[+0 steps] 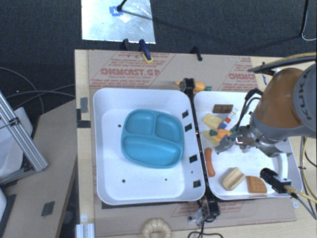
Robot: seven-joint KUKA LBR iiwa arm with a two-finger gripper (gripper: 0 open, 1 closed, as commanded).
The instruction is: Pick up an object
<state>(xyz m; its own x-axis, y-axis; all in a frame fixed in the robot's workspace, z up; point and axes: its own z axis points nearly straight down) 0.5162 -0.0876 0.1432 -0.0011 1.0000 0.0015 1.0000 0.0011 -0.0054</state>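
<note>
Reaching in from three o'clock, the grey arm with its orange band hangs over the right bin. Its gripper sits low near the middle of that bin, pointing toward nine o'clock. I cannot tell if it has hold of anything, or how wide it stands, because it looks dark and blurry there.

The toy foods lie all around the gripper. At twelve o'clock from it is a brown chocolate bar. Just below that bar is a yellow cheese wedge. Small coloured bits in orange, green and blue are bunched just beside the gripper's tip, at about eleven o'clock. A red sausage lies at seven o'clock from the gripper, close to the wall between the bins. A pale bread roll rests at six o'clock, and a brown toast slice lies next to it at about five o'clock.

The left bin holds a blue plate with three sections, sitting in the middle. Both bins rest on a brown cardboard sheet. At twelve o'clock, far past the bins, a shiny silver sheet lies on the dark floor
</note>
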